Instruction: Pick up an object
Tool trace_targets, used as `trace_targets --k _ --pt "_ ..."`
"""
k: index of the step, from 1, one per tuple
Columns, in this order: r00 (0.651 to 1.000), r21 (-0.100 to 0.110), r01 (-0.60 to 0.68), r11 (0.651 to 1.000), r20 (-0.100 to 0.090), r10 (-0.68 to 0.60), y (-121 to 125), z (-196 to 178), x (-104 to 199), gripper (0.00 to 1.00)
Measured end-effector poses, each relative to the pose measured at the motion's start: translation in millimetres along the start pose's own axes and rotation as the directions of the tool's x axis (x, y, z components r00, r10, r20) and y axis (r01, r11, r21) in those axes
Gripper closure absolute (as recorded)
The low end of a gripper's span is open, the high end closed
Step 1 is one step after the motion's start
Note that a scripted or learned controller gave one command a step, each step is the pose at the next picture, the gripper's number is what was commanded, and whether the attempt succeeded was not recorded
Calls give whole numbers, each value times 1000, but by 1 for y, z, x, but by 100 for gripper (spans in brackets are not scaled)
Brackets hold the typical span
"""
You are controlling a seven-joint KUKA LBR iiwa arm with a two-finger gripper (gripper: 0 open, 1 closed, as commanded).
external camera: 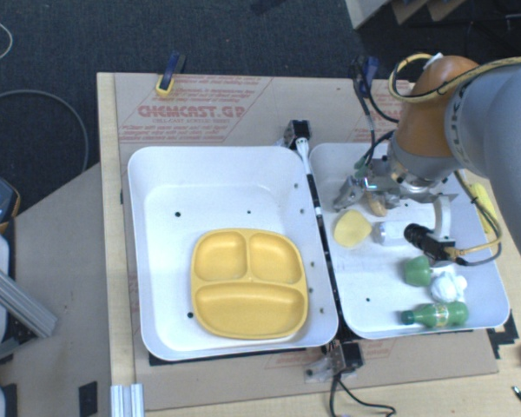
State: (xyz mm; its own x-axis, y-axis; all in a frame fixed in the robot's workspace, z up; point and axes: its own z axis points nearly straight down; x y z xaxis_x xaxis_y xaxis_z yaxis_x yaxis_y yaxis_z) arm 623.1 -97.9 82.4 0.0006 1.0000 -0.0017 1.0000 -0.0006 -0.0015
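The gripper (371, 191) is low in the right white bin (391, 315), just above the flat round yellow piece (351, 229). I cannot tell its state. It should drop straight down over one thing. I count one yellow divided plate (248, 282) in the left white bin (156, 233) and one green plastic bottle (436, 315).

Pale yellow round piece (352, 229) — right bin's (495, 294) left side.
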Motion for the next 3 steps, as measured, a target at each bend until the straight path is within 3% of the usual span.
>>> trace_targets --k 1,2,3 --pt "1000 5 -1 1000 -4 1 -51 -2 6 0" --pt "1000 -2 -1 1000 -2 1 -48 -13 6 100" --pt "1000 -13 10 1000 -5 -11 -34 -109 89 100"
